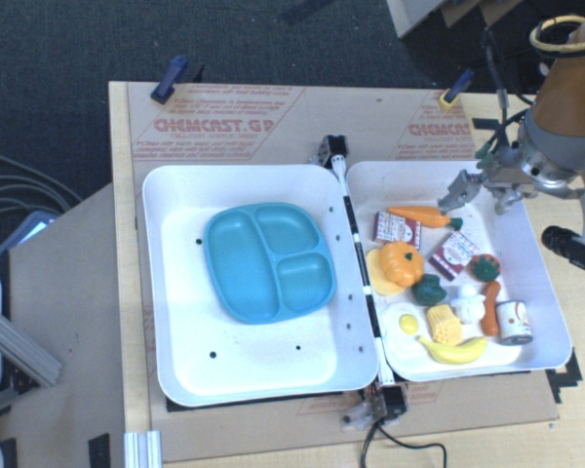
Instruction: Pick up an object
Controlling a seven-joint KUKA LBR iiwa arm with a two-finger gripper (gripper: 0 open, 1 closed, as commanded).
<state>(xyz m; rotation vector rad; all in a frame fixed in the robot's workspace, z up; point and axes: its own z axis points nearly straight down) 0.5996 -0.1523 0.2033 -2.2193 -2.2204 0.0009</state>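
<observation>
White right bin (551, 305) crowded toward near rim; gripper (480, 189) above far edge (jaws state unclear).

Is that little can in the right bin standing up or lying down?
Lying down. The can rests on its side in the right bin's near right corner, one round end facing the camera, beside the banana.

Red lettering reading "CHEMCAST GP" is printed on the brown protective paper covering the bench top (273, 115), at the far edge behind the left bin; a smaller line beneath it is too fine to read. The same red mark repeats at far right on the paper (439, 130), behind the right bin, partly cut off by it. Two small red-and-white packets (398, 228) in the right bin carry print too small to read.
</observation>
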